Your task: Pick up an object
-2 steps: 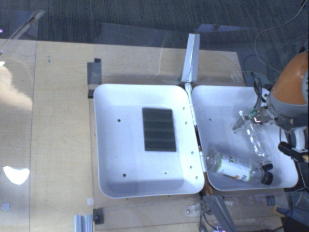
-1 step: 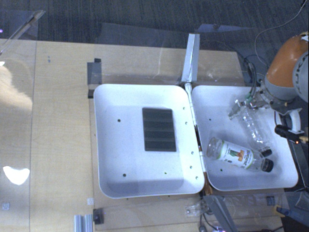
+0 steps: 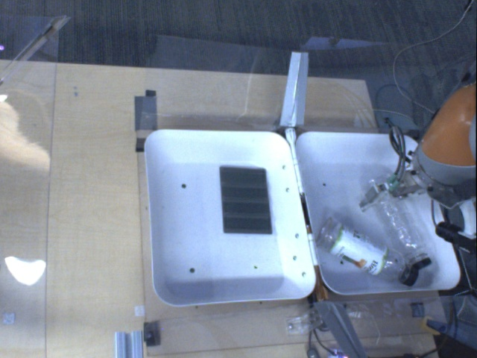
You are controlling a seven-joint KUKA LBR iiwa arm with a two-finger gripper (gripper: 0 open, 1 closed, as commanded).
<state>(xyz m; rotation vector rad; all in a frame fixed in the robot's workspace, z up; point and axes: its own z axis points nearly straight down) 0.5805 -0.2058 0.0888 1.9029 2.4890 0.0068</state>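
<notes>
The pale wooden counter (image 3: 89, 222) carries two shallow white bins side by side, with a clear sheet lying over its left part. The left bin (image 3: 179, 274) is the larger in view, with rounded corners, and a dark ribbed rectangular pad (image 3: 245, 200) lies flat near its middle. The right bin (image 3: 328, 155) sits just beside it toward the counter's right edge, the two rims touching along a narrow seam, from which a grey metal bar (image 3: 295, 88) runs toward the counter's far edge. The grey arm (image 3: 451, 136), with its orange band, reaches over the right bin's far right corner, and the pincer (image 3: 387, 187) hangs low at the bin's right side; whether it is apart or together I cannot tell, as the metal tip blurs into clear plastic below it. In the right bin's near half lies a clear plastic bottle (image 3: 352, 246) on its side, angled toward the near right corner, with a white label marked in green and a pale cap end pointing toward the seam. Beside it, toward the right rim, is a crumpled clear plastic piece (image 3: 399, 222), hard to make out against the white. A small black object (image 3: 415, 269) rests by the bin's near right corner, just beside the bottle's base.
</notes>
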